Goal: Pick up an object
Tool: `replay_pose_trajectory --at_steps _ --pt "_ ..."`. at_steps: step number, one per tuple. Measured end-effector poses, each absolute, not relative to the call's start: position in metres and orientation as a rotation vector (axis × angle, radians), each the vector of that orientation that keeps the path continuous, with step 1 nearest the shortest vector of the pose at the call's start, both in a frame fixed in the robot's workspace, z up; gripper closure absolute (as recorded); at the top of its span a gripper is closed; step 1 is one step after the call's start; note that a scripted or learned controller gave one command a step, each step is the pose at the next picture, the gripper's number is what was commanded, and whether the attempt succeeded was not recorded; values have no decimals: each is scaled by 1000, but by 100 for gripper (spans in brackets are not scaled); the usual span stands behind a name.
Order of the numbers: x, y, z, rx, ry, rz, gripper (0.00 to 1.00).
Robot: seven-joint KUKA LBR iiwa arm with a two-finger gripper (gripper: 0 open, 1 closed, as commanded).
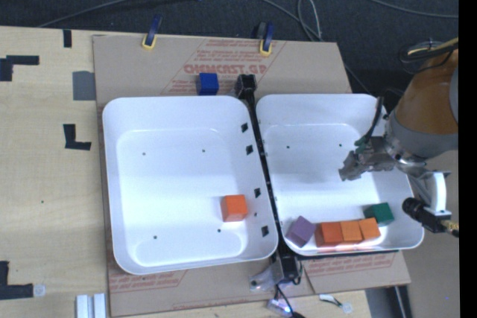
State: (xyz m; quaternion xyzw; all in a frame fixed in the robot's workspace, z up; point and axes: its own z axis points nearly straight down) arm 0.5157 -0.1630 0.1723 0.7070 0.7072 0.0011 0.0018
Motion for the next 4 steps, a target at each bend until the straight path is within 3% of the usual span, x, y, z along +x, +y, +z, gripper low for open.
replay_pose_trajectory --at_steps 1,4 --pt "516 -163 212 2219 2220 2 100" --pt "509 -13 220 2218 2226 1 100"
